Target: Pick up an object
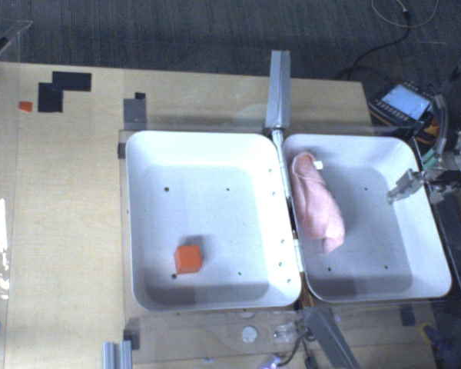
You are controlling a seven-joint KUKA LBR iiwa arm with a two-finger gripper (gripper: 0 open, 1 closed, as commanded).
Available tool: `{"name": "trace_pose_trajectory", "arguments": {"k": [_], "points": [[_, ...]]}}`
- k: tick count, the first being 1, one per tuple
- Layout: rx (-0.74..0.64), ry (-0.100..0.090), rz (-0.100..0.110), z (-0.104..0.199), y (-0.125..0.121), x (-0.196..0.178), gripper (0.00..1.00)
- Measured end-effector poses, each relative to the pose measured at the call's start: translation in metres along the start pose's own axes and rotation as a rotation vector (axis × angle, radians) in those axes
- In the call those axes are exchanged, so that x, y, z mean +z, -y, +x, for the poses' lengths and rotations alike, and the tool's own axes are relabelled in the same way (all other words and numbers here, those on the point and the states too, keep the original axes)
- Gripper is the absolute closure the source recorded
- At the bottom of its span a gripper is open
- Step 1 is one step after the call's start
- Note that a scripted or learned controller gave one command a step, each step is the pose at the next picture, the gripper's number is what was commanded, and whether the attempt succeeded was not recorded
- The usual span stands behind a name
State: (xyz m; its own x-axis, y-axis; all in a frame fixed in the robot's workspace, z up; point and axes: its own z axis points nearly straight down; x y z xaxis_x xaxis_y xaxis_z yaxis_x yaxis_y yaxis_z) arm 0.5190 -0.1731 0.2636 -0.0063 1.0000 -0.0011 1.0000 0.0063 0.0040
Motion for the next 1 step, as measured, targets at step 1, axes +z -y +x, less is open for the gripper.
{"name": "trace_pose_trajectory", "arguments": {"k": [1], "points": [[-0.172, -0.001, 0.0, 0.0387, -0.0116, 0.1001, 0.0]]}}
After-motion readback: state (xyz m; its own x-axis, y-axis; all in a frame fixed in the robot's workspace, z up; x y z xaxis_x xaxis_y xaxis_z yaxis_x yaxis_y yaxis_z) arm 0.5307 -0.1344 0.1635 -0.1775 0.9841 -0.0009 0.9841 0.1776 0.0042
